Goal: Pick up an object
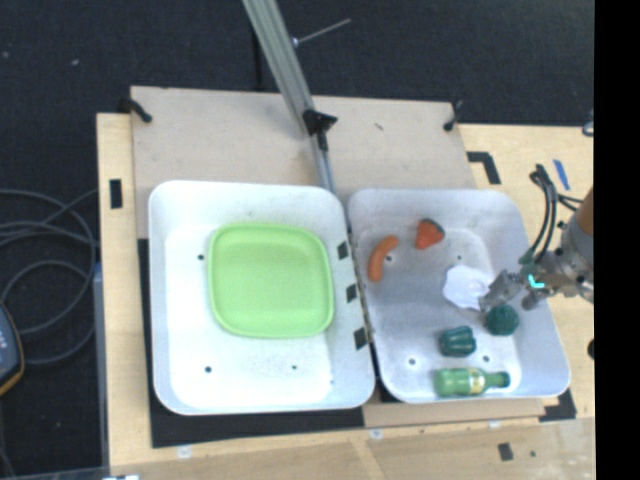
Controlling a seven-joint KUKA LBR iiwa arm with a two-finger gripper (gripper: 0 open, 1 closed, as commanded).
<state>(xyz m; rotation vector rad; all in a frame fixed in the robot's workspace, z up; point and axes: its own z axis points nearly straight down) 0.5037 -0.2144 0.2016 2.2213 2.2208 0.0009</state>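
The right bin holds several small objects. An orange carrot-shaped piece lies at its left, with an orange-red chunk just beyond it. A white crumpled object sits mid-bin. Nearer the front are a dark green ball, a green pepper-like piece and a green bottle lying on its side. My gripper reaches in over the bin's right wall, low, just above the dark green ball and right beside the white object. Nothing can be seen held in it.
The left bin carries a light green square plate. A slanted metal pole comes down from the top to the bins' back edge. Cables lie on the dark floor at the left.
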